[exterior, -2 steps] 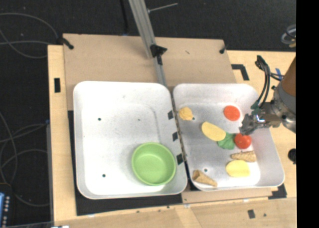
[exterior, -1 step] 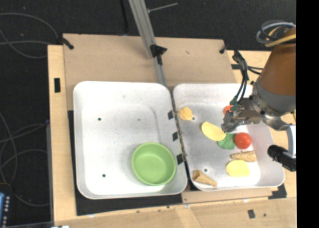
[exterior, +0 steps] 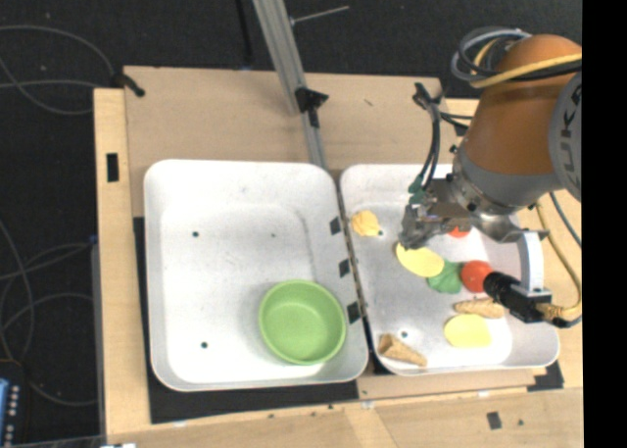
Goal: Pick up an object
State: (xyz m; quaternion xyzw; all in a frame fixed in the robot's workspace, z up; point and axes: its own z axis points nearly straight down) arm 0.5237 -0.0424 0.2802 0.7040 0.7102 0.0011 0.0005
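On the bench, the right bin holds a flat, pale yellow oval piece lying just below the end effector, whose degree of opening cannot be told, with a small green piece touching its lower right edge.
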